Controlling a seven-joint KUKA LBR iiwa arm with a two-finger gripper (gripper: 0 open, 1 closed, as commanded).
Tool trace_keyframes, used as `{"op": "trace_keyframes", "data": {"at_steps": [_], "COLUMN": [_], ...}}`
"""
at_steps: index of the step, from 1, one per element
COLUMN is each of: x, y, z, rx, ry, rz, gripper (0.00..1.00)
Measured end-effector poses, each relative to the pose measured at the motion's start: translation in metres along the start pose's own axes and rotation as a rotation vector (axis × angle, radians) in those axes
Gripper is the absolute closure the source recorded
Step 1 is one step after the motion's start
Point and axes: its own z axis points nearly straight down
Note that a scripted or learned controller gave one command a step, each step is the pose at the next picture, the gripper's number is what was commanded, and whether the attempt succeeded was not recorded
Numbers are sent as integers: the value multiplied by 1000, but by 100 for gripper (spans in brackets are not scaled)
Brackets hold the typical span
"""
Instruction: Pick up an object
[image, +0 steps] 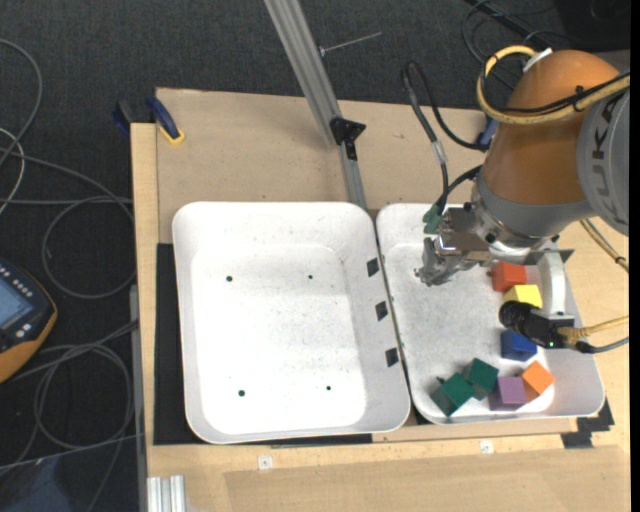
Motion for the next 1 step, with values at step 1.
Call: {"op": "trace_keyframes", "data": {"at_steps": [1], "x": [46], "y": [20], "z": [15], "rx": [1], "ry": [-1], "rz": [1], "gripper": [100]}}
